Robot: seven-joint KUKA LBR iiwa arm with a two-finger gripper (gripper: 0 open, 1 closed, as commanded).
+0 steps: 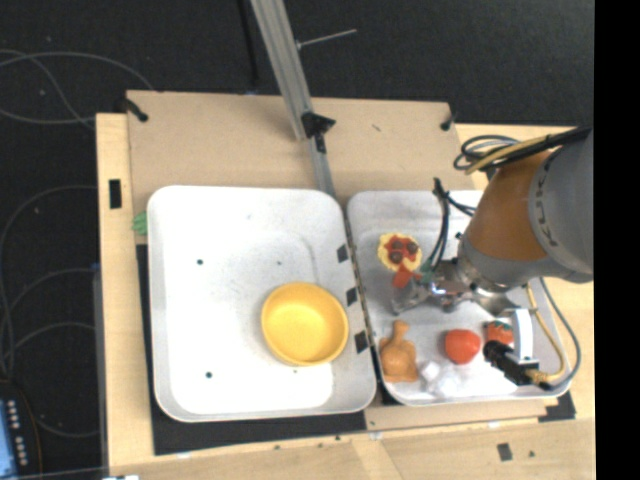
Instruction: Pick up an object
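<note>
Tan bench [230, 143], black floor [120, 28] — loose cables [40, 78], metal pole [285, 58]

Pretty clearly a robotics lab: plywood tabletop [250, 148] on a black floor, loose cables [40, 88] trailing off its left edge, a metal camera mast [285, 58], two white bins [200, 238].

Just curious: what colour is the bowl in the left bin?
Yellow; the bowl shows plainly in the camera view.

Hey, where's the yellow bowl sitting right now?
The yellow bowl sits in the left bin, toward its lower right corner, close to the divide with the right bin.
</note>
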